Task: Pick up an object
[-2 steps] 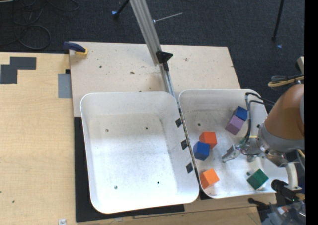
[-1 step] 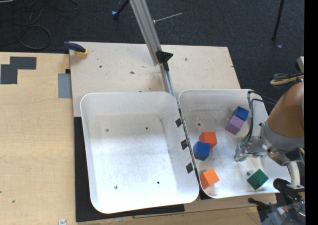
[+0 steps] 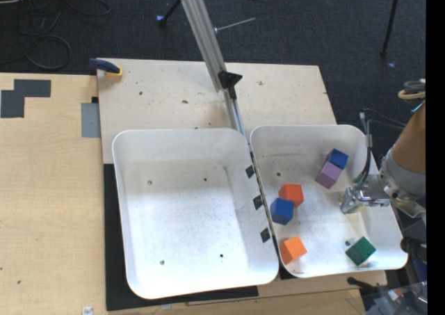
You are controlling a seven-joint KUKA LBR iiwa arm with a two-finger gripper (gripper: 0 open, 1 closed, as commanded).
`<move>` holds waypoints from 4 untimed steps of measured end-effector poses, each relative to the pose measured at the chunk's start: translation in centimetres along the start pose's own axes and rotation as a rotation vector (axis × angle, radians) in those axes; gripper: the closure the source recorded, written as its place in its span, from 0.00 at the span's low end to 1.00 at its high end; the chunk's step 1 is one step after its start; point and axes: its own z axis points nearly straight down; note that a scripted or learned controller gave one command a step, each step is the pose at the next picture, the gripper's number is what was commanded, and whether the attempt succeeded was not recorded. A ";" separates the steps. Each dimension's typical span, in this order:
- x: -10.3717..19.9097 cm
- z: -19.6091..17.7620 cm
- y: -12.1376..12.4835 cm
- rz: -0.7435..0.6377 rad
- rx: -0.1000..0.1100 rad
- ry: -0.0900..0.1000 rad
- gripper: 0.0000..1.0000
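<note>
Over the right bin, east side: 1 gripper, metallic, low above the floor; whether it is wide, narrow or holding anything cannot be told.
Contents, right bin: 6 cubes. Purple cube and blue cube touching, rear; orange-red cube against dark blue cube, centre; orange cube, front; green cube, front right, standing apart.
Handling advice: favour an isolated piece, green or orange; centre over it, descend square, avoid paired cubes.
Obscured: arm cut off at the frame edge; fingertips blurred.
Left bin: beside, unused.
</note>
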 end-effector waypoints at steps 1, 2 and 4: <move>0.5 -5.1 -0.7 0.000 0.000 0.000 1.00; 0.5 -11.4 -0.7 -0.001 -0.001 -0.001 1.00; 9.7 -10.1 4.7 -0.003 0.005 0.002 1.00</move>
